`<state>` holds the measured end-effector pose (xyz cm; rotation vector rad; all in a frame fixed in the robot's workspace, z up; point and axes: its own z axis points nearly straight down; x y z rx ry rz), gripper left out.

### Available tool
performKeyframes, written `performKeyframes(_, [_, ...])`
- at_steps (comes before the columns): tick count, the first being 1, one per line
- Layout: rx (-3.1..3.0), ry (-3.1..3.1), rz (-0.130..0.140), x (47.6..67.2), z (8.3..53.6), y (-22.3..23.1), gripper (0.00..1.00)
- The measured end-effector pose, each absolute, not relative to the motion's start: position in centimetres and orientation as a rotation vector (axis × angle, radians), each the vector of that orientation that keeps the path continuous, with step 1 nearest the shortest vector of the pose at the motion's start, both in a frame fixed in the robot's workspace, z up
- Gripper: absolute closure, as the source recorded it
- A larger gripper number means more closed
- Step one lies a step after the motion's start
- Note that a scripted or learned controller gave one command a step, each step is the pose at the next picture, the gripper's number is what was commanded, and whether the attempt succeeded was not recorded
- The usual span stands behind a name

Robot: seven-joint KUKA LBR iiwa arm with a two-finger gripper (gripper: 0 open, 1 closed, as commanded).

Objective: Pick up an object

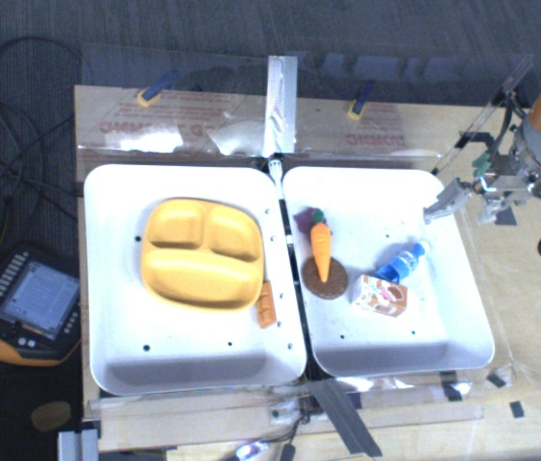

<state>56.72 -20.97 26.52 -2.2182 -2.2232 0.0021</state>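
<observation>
You are holding the pincer [464, 198], grip state unreadable, at the right bin's [462, 349] edge; descend squarely over the isolated blue bottle [402, 261].

Bright, even light from overhead washes the two white bins [193, 353] almost to glare, with soft shadows only along their inner walls. The dark carpet [251, 17] stays dim and grainy. Focus is mildly soft overall, and small things blur at the edges.
</observation>
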Motion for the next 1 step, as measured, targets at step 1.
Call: performKeyframes(1, [-2.467, -1.941, 0.002, 56.83, 18.37, -21.2, 0.0])
